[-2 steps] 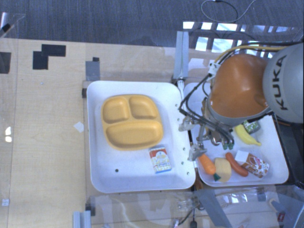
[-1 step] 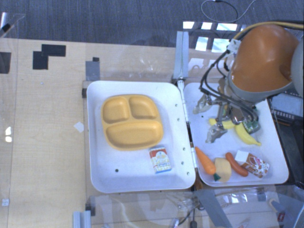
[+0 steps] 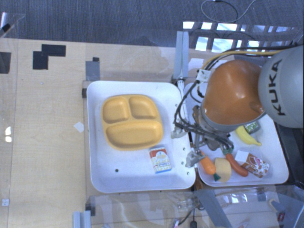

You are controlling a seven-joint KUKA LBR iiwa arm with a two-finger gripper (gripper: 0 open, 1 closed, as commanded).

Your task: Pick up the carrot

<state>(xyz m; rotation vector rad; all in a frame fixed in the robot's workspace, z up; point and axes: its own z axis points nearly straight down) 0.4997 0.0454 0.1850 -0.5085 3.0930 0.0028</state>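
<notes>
Your tool (image 3: 194, 156) hangs low over the seam between the two bins, under the orange band (image 3: 232, 96) of the arm; you cannot tell its state from this view. The carrot (image 3: 207, 165) lies just beside the tool, toward the right, at the near-left corner of the right bin (image 3: 280, 172), touching a pale yellow block (image 3: 223, 169). A banana (image 3: 248, 136) lies farther right. The left bin (image 3: 95, 141) carries a yellow divided tray (image 3: 132, 121) and a small carton (image 3: 160, 159). Both bins sit on a light wooden desk (image 3: 42, 137), dark carpet (image 3: 95, 13) beyond.
</notes>
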